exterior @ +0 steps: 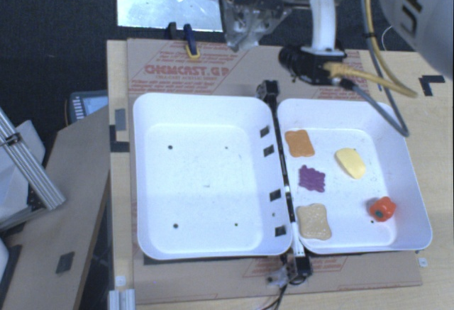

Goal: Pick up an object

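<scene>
— From the overhead camera, where do the things lie?

— All five sit in the right bin [415, 181]. An orange flat piece [299, 143] lies at its upper left, long axis running up and down the view. Below it is a purple piece [312, 178], ragged, with no clear direction. At the lower left lies a tan slice [313, 221], roughly upright in the view. A yellow piece [350, 163] sits right of centre, its long axis slanting from upper left to lower right. A red-orange round thing [381, 209] rests near the right wall.

— And the claw?

— The claw [243, 26] hangs above the table's [120, 67] far edge, well apart from everything. Nothing is between its fingers; open or closed, I cannot tell. The left bin [142, 159] lies beside the right one.
</scene>
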`<state>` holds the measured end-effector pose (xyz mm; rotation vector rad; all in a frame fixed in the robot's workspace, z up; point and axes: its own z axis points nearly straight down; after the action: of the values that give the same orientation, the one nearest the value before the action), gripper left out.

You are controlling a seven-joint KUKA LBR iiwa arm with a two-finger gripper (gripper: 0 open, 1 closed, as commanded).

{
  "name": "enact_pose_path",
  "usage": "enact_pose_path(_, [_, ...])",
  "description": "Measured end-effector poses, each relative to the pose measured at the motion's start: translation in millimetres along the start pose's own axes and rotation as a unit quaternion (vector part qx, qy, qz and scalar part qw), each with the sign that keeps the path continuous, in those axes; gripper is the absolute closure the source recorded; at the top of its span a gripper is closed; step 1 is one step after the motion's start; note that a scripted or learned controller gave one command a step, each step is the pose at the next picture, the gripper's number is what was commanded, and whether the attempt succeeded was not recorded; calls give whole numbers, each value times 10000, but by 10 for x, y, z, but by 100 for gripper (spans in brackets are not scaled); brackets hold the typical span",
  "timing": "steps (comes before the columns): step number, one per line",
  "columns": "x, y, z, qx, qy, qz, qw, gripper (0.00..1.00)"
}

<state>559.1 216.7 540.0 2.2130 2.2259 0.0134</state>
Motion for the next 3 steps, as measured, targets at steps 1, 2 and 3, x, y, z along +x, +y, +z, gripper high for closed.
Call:
enact_pose_path(1, [-672,-216,40,32,-23,52,10000,100])
enact_pose_path(2, [-107,-47,1478,100,-36,-7,9999,100])
enact_pose_path(3, [190,202,378,-28,10,-4,10000,100])
